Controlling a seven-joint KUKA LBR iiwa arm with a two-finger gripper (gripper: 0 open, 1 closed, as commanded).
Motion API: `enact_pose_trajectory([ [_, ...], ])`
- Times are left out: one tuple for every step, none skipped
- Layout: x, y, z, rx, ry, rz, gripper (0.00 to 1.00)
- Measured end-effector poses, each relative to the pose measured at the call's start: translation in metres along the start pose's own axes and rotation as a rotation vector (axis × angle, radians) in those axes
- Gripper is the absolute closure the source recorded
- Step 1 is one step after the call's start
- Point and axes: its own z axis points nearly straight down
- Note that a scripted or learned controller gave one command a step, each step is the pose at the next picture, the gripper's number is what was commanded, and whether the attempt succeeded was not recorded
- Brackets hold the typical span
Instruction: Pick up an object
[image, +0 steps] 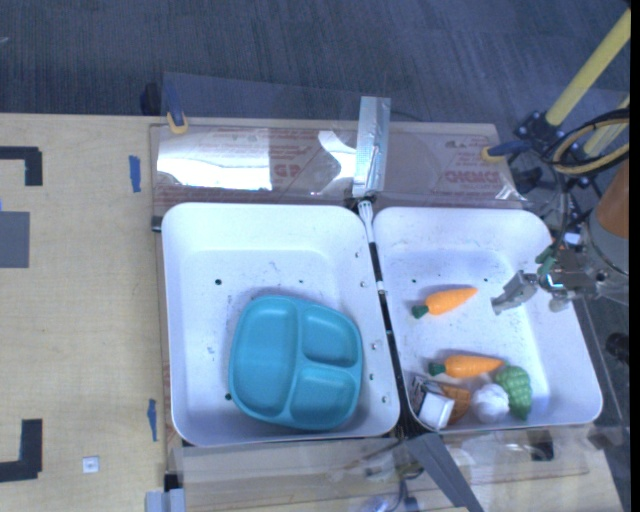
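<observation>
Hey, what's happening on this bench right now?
A grey robot arm reaches into the right white bin, its hand hovering beside a lone orange toy carrot. More toy vegetables sit piled at that bin's near edge. A teal divided plastic tray lies in the left white bin.

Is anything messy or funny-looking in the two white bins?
Nothing looks spilled or broken. The blue divided plate lies a bit crooked in the left bin. In the right bin, one toy carrot lies alone, while another carrot and other toy food are jumbled in the near corner. The claw hangs over that bin.
</observation>
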Motion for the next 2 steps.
enact_pose_trajectory([
  [0.052,0.012,0.115,0.001,0.0,0.17,0.0],
  [0.068,0.077,0.122,-0.006,-0.001,0.199,0.0],
])
